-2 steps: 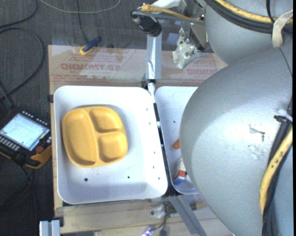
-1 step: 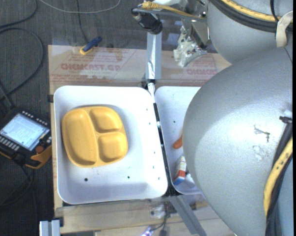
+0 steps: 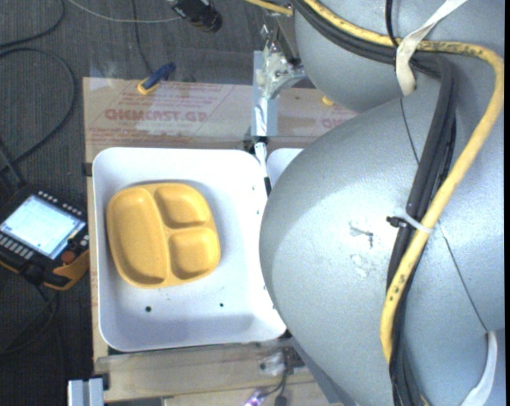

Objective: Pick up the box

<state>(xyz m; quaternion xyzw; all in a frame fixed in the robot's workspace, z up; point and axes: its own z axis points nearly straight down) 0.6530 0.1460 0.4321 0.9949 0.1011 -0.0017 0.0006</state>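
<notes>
The arm's grey body (image 3: 390,227) bulks over the right half of the view and covers nearly all of the right bin (image 3: 282,161). Whatever lies in that bin is hidden behind it. In the left bin (image 3: 119,311) a yellow three-compartment tray (image 3: 163,233) lies upside-right near the middle-left.
A yellow cable (image 3: 445,193) and a black cable run down the arm. A handheld control pendant (image 3: 39,235) lies on the floor left of the bench. A cardboard sheet (image 3: 170,117) with a blue and yellow tool (image 3: 157,78) lies behind the bins.
</notes>
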